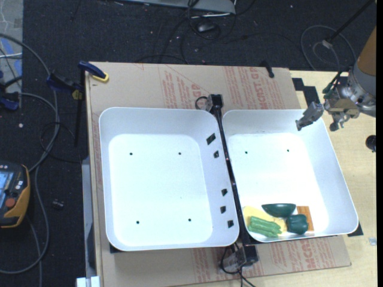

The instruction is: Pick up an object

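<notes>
Locating claw: gripper [323, 113] is seen over the right bin's [335, 160] far-right rim; opening cannot be told.
Target bearing: toy cluster [278, 217] lies nearward, slightly left.

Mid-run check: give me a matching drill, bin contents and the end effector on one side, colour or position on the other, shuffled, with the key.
Things:
1. bowl
2. corn-shaped toy
3. flat card
4. end effector

Descriptions:
A. orange, partly under the teal block
B. above the right bin's far right corner
C. dark green, rounded, at the near wall
D. bright green, ridged, lying lengthwise

Pairs: 1-C, 2-D, 3-A, 4-B
</notes>
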`<move>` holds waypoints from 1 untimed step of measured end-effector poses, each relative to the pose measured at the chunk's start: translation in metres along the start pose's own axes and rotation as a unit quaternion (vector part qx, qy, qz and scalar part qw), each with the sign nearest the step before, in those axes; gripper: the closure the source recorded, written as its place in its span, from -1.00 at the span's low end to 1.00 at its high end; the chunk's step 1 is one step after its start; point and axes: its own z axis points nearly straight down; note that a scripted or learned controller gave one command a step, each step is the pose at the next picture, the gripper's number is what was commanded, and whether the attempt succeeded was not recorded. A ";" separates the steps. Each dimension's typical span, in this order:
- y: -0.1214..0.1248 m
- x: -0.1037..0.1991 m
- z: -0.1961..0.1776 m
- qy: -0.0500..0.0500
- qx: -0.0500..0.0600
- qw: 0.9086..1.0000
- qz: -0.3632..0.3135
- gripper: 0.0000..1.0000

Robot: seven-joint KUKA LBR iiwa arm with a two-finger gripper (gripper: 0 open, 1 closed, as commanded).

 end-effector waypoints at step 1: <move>-0.015 0.011 0.159 0.002 0.007 1.000 0.000 -1.00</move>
